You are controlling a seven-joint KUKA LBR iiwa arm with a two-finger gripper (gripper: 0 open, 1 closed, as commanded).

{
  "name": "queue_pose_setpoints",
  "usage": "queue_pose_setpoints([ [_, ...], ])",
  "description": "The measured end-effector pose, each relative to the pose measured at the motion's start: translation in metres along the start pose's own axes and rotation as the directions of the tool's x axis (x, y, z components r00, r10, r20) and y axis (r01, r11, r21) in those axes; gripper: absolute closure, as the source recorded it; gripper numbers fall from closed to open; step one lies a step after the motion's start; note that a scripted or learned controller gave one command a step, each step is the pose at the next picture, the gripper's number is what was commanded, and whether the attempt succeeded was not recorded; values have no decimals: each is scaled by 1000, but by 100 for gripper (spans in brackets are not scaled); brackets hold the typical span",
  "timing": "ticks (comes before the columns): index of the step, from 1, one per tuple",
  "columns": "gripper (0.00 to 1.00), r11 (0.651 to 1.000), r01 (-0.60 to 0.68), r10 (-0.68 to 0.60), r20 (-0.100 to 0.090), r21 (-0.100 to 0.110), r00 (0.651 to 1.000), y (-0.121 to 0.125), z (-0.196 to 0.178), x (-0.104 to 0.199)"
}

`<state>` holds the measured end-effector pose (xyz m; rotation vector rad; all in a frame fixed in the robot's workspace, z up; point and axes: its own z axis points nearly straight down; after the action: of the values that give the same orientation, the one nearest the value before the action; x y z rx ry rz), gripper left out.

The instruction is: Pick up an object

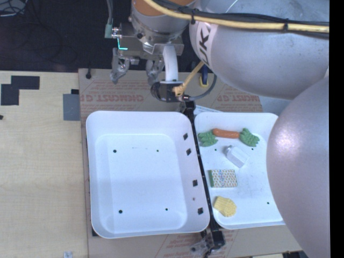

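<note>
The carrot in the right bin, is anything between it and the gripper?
Nothing visible blocks it. The gripper hangs above the bench behind the bins, and the carrot lies uncovered near the right bin's far side, a green piece beside its left end.

Claw [137, 71] above bins, fingers apart, nothing between; carrot [226, 134], sponge [222, 178] in right bin [252, 222]
</note>
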<state>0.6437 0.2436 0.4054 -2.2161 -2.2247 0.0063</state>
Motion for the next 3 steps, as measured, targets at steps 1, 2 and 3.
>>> queue_pose_setpoints([
  [1, 100, 1000, 5, -5, 1, 2, 1000, 0, -10, 1],
  [2, 100, 1000, -15, 15, 1, -10, 1000, 0, -92, -115],
  [3, 0, 1000, -3, 3, -1, 0, 1000, -1, -85, -107],
])
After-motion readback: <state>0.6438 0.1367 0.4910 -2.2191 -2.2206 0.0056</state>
